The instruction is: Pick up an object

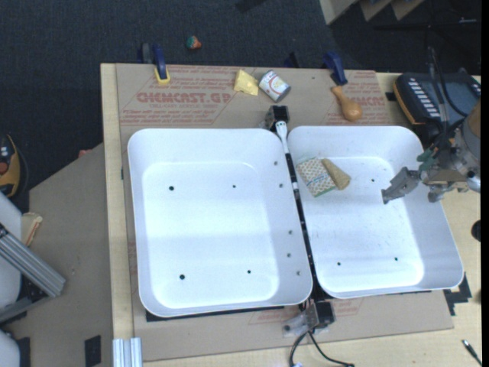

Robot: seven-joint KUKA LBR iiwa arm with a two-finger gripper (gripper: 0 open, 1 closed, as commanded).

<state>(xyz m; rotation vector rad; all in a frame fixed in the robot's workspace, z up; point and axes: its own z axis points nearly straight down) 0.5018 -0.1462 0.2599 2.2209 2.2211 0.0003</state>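
- Hovering over the right bin (428, 205), the gripper (412, 183) is seen spread, nothing held.
- Reaching left and lowering onto the patterned block (315, 176) is judged next.

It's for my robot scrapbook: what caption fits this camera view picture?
Robot gripper hovers over the right white bin, near a patterned cloth and tan cone.

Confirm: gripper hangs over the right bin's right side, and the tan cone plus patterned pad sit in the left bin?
Not quite. The camera view shows the tan cone and the patterned pad in the right bin, near its upper-left corner, not the left bin. The gripper does hang over the right bin's right side.
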